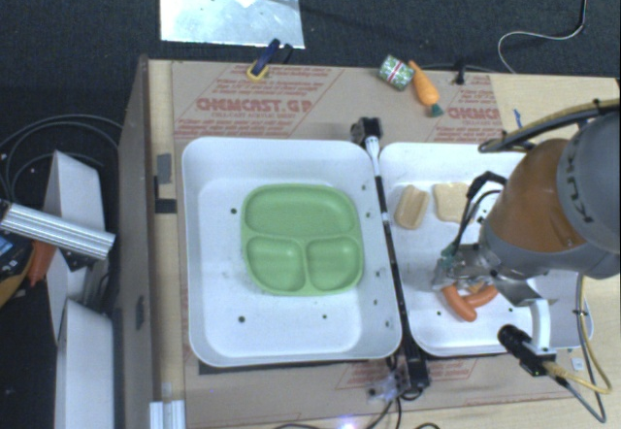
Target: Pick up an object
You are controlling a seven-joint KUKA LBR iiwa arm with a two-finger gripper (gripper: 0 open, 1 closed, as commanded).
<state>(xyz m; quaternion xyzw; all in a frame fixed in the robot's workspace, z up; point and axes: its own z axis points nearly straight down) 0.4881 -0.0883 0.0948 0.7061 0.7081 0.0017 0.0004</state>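
Low in the right bin (pixel 427 340), 2 orange toy carrots (pixel 464 301) lie just under the gripper (pixel 464 272), whose state I cannot tell, so a closing grasp could nudge 1 aside or catch both and drop them.

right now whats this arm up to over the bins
The arm's end effector is low in the right bin, just above an orange, carrot-like toy, seemingly going for it. Two beige, bread-like pieces lie further back. The left bin holds a green divided plate.
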